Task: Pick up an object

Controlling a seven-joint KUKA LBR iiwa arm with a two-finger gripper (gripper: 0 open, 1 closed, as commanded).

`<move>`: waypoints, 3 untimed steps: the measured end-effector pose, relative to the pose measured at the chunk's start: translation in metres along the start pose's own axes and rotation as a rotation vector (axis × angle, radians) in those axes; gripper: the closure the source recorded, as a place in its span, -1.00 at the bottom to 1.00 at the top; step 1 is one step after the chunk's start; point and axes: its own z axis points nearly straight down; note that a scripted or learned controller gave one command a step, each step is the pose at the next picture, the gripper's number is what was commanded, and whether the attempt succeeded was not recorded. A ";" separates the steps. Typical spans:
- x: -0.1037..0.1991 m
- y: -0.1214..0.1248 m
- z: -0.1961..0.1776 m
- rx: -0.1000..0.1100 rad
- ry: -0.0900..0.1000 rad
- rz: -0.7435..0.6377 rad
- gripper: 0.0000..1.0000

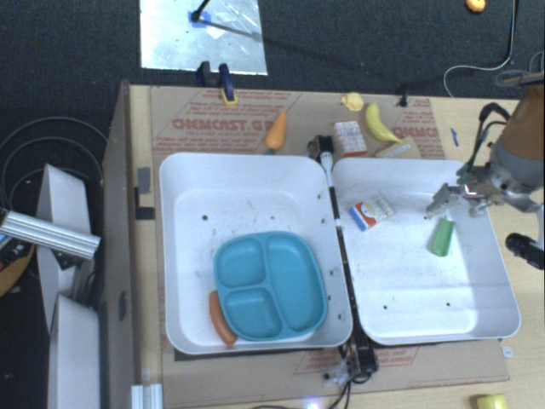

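Observation:
In the right bin [477,313] a green cylinder-shaped object [441,236] lies near the far right side. A small white, red and blue packet [370,212] lies near that bin's far left corner. My gripper [458,204] hangs just above the green object's far end. Its metal fingers [439,203] are spread open with nothing between them. The left bin [196,186] holds a blue divided plate [271,285] and an orange sausage [220,317] beside the plate's left edge.
Behind the bins, on the cardboard, lie a carrot [275,131], a small box [349,137], a banana [380,124] and a small yellow piece [352,102]. A yellow object [490,402] sits at the front right corner. The right bin's near half is bare.

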 end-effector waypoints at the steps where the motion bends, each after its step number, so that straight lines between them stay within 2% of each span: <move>1: 0.006 -0.016 0.072 -0.001 0.001 -0.004 -1.00; 2: 0.005 -0.014 0.057 -0.009 -0.001 -0.005 1.00; 3: 0.092 0.012 -0.023 -0.014 0.001 -0.016 1.00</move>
